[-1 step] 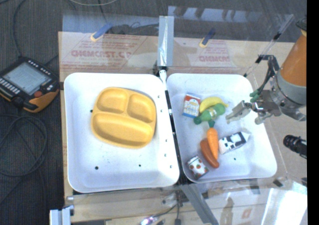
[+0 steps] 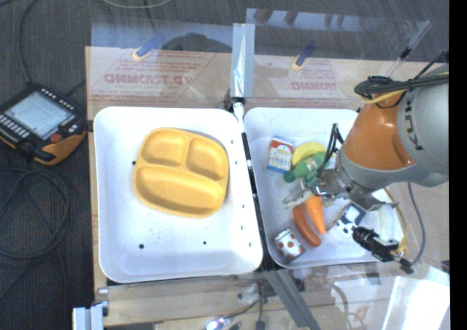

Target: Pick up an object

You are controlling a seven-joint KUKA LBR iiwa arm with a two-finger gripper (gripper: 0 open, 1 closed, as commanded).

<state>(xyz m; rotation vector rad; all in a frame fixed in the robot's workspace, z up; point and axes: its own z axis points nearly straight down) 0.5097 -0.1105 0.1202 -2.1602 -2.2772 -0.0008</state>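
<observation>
**Arm down in the right bin, nothing yet shown lifted**

The arm reaches in over the right bin, its orange-banded wrist hanging above the small heap of toy food. The pincer sits low among those things, just above the toy carrot and beside the green piece; whether it is open or closed I cannot tell, since the wrist and clutter hide it. Around it lie a yellow banana-like piece, a small red-and-white carton and a little can near the bin's front edge. All of these look to rest on the bin floor. The left bin holds a yellow divided tray, well apart from the arm. As I judge it, the approach is made, but the grasp and lift are left to do.
</observation>
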